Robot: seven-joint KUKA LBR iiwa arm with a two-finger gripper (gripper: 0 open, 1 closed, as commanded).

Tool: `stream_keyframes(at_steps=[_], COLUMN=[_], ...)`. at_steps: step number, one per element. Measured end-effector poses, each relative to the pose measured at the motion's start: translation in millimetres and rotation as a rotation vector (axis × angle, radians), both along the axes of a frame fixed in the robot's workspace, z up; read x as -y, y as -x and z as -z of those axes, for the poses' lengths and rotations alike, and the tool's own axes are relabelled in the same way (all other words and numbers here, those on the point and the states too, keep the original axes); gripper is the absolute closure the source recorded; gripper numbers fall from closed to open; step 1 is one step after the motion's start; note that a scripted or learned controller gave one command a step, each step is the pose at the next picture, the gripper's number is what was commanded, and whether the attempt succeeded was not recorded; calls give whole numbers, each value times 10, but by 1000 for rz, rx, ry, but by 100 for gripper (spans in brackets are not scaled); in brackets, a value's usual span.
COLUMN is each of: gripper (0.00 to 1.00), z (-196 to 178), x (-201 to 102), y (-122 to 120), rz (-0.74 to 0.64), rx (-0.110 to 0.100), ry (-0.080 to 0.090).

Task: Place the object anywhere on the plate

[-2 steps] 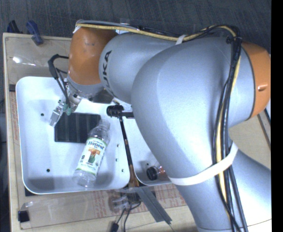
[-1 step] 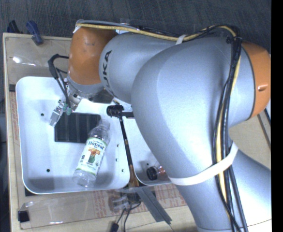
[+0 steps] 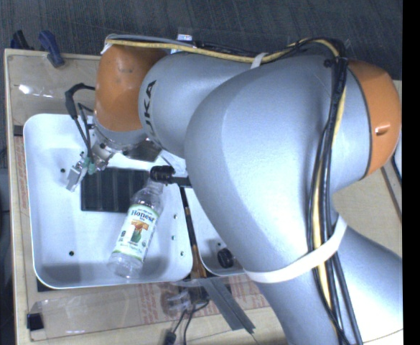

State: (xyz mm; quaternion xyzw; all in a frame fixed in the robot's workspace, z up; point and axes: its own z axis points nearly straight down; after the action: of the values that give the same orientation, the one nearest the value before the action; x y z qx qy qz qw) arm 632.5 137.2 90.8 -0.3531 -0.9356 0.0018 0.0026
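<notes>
Your left bin [image 3: 34, 192] holds a clear bottle [image 3: 136, 230] lying beside a dark plate [image 3: 109, 190]; gripper [image 3: 75, 175] state can't be told.

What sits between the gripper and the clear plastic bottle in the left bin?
In the camera view, a dark rectangular plate lies between the gripper and the clear plastic bottle with the green-and-orange label. The bottle's capped end overlaps the plate's right edge.
</notes>
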Motion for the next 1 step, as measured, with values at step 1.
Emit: stream_keyframes(at_steps=[1], gripper=[0], z=[-1], x=[1], y=[0], rz=[0], rx=[0], ry=[0])
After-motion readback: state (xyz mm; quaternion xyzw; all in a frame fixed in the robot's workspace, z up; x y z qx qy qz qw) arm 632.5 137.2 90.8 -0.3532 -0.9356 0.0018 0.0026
